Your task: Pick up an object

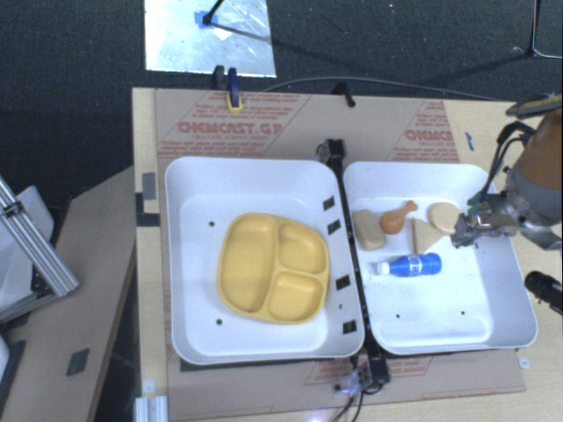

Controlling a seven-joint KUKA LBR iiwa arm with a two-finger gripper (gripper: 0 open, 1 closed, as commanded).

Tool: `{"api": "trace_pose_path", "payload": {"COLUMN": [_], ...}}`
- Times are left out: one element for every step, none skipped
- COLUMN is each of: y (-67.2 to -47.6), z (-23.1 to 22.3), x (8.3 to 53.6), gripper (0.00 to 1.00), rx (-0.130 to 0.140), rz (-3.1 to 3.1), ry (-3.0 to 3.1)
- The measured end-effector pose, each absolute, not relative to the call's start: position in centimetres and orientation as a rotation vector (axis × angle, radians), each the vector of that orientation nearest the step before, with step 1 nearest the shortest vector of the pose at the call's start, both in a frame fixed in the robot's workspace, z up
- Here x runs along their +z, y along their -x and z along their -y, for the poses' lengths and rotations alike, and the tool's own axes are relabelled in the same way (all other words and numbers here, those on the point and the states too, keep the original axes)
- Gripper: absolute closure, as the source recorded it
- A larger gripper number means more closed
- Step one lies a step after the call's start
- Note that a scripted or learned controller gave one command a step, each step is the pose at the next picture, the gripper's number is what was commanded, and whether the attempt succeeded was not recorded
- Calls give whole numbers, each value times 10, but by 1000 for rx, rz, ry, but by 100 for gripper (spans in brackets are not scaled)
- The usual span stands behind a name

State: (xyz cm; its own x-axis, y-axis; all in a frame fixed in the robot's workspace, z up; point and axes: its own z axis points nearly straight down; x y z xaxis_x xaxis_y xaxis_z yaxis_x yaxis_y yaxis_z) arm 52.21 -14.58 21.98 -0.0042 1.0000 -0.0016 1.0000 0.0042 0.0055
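The right bin [440, 319] holds a blue bottle [412, 265] lying on its side, an orange drumstick-shaped piece [398, 217], a tan bread-like piece [369, 230], a pale wedge [425, 235] and a round cream piece [443, 213]. My gripper [466, 232] hangs over the bin's right part, just right of the wedge and the round piece and up-right of the bottle. I see nothing between its fingers.
The left bin [198, 236] carries a yellow three-compartment plate [274, 267]. Black clips run along the seam between the bins [339, 236]. The arm's grey body [537, 192] comes in from the right edge. A shiny sheet [209, 23] lies beyond the bench.
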Motion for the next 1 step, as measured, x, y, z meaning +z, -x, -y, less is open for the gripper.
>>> {"api": "trace_pose_path", "payload": {"y": [-524], "z": [146], "x": [265], "gripper": [100], "rx": [6], "rz": [-2222], "ry": [-2212]}}
